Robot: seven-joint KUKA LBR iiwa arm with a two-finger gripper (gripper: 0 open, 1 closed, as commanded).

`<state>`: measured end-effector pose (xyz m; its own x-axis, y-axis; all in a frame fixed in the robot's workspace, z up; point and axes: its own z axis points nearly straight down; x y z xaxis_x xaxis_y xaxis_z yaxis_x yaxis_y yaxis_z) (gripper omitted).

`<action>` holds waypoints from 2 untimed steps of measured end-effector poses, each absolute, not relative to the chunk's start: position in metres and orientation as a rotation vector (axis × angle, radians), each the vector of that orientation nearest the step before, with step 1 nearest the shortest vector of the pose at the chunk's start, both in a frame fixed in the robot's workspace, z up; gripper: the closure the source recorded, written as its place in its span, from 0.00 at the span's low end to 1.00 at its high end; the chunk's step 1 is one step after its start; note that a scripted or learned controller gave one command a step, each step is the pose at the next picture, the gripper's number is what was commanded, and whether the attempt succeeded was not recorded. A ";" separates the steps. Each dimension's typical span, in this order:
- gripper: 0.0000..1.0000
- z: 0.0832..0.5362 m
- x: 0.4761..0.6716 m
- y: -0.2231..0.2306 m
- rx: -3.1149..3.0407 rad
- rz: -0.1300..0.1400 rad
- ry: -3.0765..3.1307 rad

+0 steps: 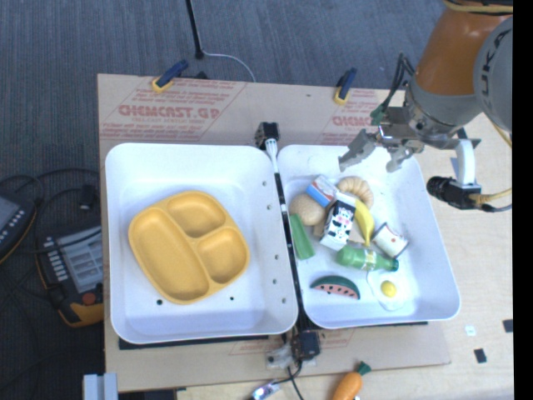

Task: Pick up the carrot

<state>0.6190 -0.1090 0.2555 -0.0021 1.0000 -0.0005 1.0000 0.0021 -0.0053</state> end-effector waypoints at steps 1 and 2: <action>0.00 0.251 0.584 -0.189 -1.902 0.005 -2.497; 0.00 0.255 0.664 -0.223 -1.539 0.003 -2.738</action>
<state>0.6639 -0.2231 0.2553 -0.5201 0.8541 -0.0003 0.8541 0.5201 -0.0019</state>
